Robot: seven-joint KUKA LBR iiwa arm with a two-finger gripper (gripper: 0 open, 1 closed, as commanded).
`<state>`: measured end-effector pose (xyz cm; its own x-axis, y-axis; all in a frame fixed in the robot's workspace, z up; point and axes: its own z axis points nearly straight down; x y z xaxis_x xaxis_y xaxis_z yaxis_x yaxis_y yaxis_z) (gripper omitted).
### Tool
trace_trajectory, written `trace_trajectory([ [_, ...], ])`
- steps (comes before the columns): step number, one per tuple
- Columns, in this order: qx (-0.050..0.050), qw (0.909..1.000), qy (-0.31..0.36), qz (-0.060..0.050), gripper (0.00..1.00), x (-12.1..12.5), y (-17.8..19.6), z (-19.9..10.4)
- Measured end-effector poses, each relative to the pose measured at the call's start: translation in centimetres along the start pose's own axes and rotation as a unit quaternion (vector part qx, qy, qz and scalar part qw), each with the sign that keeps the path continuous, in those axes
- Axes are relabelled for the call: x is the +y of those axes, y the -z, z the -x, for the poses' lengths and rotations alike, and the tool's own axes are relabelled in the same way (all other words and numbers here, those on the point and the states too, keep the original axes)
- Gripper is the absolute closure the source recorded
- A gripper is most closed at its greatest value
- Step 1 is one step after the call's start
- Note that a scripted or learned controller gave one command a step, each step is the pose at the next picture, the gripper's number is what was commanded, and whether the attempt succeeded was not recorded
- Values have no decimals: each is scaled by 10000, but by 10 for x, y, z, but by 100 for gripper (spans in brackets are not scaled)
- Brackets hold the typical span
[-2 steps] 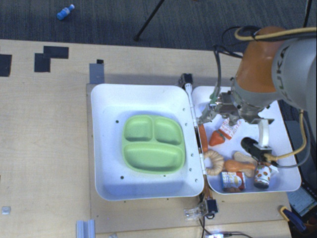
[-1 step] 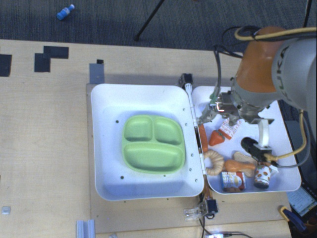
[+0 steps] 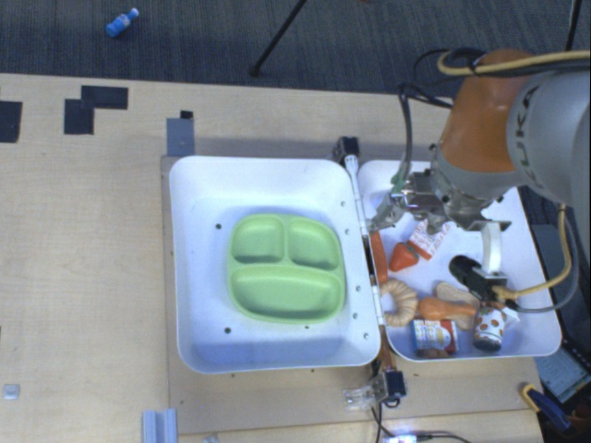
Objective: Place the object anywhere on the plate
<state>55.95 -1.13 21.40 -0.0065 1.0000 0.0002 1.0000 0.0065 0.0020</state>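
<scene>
Camera view, gripper [image 3: 399, 209] apparently open, orange carrot [image 3: 403, 257] just below, green plate [image 3: 283, 268] left.

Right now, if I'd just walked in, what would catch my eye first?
Probably the green plate with three compartments, lying alone in the left bin. Next, the big grey arm with its orange band, reaching in from the right over the right bin. That bin holds a jumble of small things, among them a can and an orange carrot.
</scene>
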Motion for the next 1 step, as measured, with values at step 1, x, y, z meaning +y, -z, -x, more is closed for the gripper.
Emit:
trace_trajectory([
  [1,0,10000,0,0,0,0,0,0],
])
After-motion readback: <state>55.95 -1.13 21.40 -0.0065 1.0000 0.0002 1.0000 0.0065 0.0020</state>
